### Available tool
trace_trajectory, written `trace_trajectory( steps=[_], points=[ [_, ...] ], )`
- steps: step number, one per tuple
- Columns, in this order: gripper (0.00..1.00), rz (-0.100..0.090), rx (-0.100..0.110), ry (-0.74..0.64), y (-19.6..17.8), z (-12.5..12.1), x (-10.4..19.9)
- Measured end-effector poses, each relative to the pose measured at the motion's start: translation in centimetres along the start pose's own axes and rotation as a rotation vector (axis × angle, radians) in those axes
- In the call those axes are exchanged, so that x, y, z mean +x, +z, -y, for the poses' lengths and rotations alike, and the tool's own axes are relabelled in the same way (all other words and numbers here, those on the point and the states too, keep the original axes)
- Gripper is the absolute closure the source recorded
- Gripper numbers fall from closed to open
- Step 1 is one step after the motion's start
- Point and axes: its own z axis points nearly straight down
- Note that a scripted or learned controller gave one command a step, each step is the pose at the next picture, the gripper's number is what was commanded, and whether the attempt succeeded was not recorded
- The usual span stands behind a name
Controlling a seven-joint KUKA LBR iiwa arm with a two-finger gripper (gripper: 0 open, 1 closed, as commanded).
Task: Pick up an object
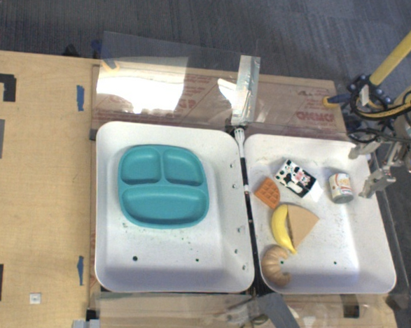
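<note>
Here, working from the biggest thing down:

- We see the left bin [104, 258] holding a teal divided plate [163, 185], which sits toward the bin's 11 o'clock side; specks of dirt dot the white floor around it.
- We see the right bin [367, 266] touching it along a shared edge, and every loose object lies in this one.
- We find a tan wedge [304, 223] near the bin's middle, with a yellow banana [281, 229] touching its 9 o'clock edge.
- At 6 o'clock from the banana, a round brown pastry [276, 263] sits against the bin's lower left wall.
- At 12 o'clock from the wedge lies a black-and-white patterned block [294, 178], and just beside it at 8 o'clock a small orange waffle [267, 193].
- A small can [341, 187] lies at 3 o'clock from the patterned block, near the bin's right wall.
- The gripper [377, 172] hangs at the bin's 2 o'clock corner, just beside the can and apart from it; nothing sits between its fingers, and we cannot tell whether the claw is released or clenched.
- We judge the task barely begun: no object is lifted and all rest on the bin floor. What remains, in our view, is the whole pick: descending onto something, closing and lifting. The can looks nearest.
</note>
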Motion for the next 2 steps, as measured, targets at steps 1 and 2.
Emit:
trace_trajectory(
  steps=[1,2],
  points=[
    [0.00,-0.015,-0.005,0.094,12.7,-0.9,-1.4],
    [1.00,0.010,0.003,0.092,10.5,-0.8,-2.2]
  ],
)
